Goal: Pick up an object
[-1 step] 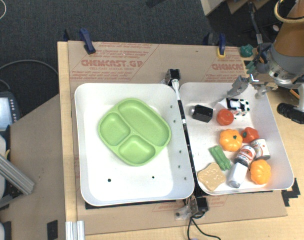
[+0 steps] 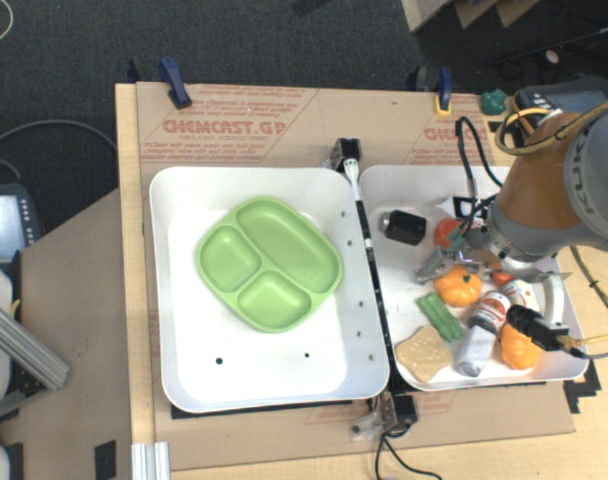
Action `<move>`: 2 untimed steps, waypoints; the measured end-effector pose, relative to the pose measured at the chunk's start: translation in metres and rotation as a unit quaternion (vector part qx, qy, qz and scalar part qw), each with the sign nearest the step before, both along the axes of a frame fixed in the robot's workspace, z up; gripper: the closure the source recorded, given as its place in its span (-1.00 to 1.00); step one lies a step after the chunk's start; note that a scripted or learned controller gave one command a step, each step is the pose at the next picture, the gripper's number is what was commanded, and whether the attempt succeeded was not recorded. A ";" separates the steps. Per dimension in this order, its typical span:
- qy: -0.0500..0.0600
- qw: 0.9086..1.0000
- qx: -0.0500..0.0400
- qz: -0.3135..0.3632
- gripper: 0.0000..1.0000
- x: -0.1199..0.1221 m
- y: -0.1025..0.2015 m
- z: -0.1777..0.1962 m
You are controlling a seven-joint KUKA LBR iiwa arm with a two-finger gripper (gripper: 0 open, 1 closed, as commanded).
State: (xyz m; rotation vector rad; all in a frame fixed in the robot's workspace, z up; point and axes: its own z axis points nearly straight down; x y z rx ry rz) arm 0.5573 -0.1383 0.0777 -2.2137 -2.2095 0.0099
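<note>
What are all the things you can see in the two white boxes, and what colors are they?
Left bin: one, white, left half of the bench.
Divided plate: one, light green, middle of the left bin.
Right bin: one, white, beside the left bin.
Black block: one, black, upper left of the right bin.
Small pumpkin: one, orange, middle of the right bin.
Green stick: one, green, left of the bottle.
Cracker: one, tan, front left corner of the right bin.
Bottle: one, grey with a red and white label, lying down.
Arm: one, grey and orange, over the right bin.
</note>
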 end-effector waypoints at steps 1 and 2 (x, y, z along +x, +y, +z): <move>-0.008 1.000 -0.003 0.000 1.00 0.006 -0.002 0.018; -0.004 1.000 -0.001 0.002 1.00 -0.042 0.046 0.020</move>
